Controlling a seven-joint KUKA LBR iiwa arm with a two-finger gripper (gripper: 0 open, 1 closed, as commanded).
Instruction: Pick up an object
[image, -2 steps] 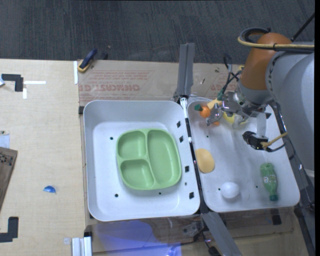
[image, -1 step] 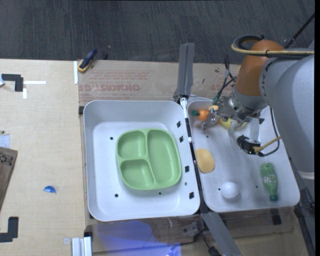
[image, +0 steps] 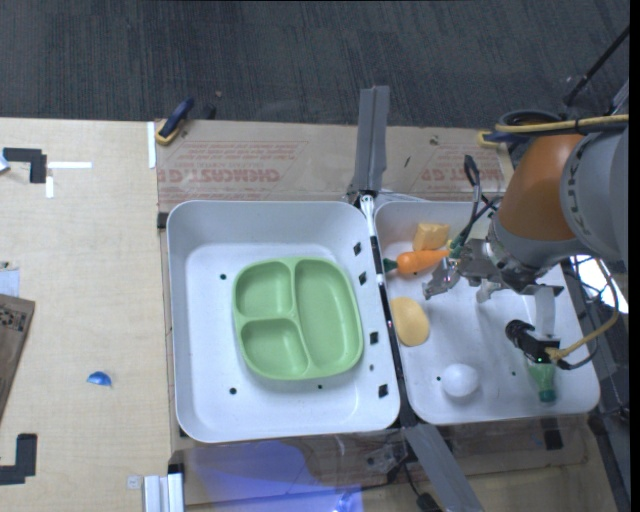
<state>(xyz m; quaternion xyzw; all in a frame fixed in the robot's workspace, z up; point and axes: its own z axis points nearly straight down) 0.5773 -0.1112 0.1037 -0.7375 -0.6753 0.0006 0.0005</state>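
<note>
Carrot (image: 420, 262) is lying in the right bin (image: 500, 400) near the cheese wedge (image: 431, 236) — gripper (image: 462, 280) is hovering just beside it, fingers apart, holding nothing. Judging by that crowding, it's risking nudging the carrot aside or snagging both.

1. Left bin (image: 200, 300), frame centre: white plastic, smooth, slightly matt.
2. Divided tray (image: 298, 318) in it: pale green plastic, smooth, soft sheen.
3. Right bin (image: 500, 395): same white plastic.
4. Potato-like piece (image: 410, 321): tan, matt.
5. Carrot-like piece (image: 420, 262): orange, glossy plastic look.
6. White ball (image: 461, 380): smooth, matt.
7. Benchtop (image: 80, 270), left of frame: light wood-look board, matt.
8. Printed sheet (image: 250, 160) above the bins: brown cardboard, matt.
9. Arm band (image: 535, 195), upper right: orange, smooth, glossy.
</note>
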